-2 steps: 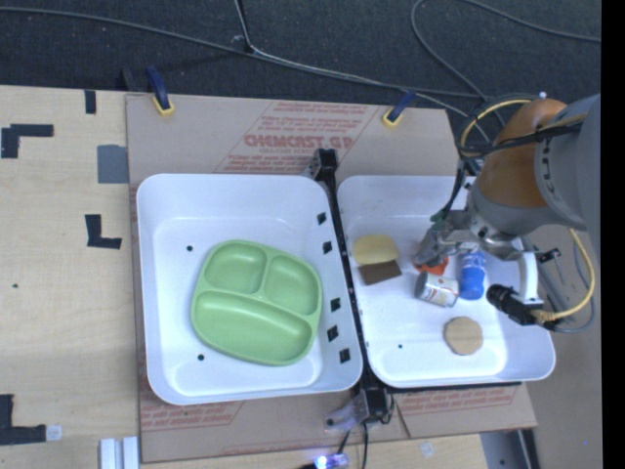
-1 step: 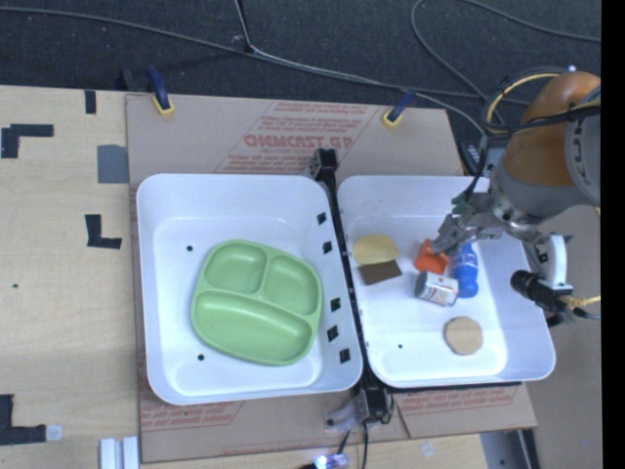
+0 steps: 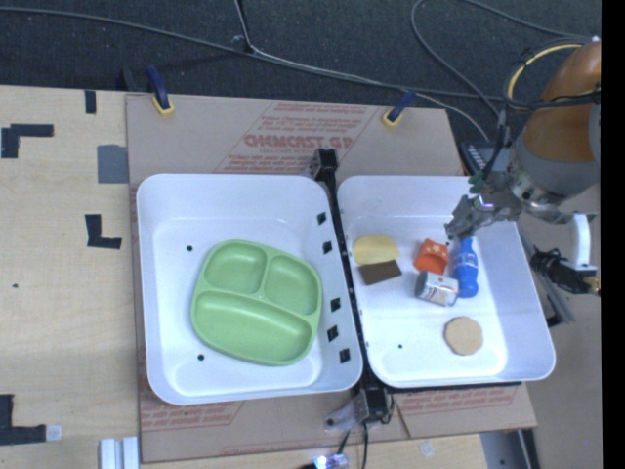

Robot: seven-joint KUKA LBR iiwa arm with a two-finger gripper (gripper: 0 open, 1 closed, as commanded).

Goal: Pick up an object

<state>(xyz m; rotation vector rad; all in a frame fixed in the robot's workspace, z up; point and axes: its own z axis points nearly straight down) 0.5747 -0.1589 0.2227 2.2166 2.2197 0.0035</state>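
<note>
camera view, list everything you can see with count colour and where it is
bins: 2, white, side by side on the cardboard
divided plate: 1, light green, three sections, in the left bin
round yellow item: 1, pale yellow, upper left of the right bin
brown block: 1, dark brown, just below the yellow item
orange item: 1, orange-red, middle of the right bin
blue bottle: 1, blue, right of the orange item
small carton: 1, grey-white, below the orange item
round tan disc: 1, tan, lower right of the right bin
cardboard sheet: 1, brown, under the bins
clamps: 2, blue and yellow, top edge of the cardboard
cables: several, dark, behind the bench
arm: 1, grey with orange band, at right
gripper: 1, dark, over the right bin above the blue bottle
</note>
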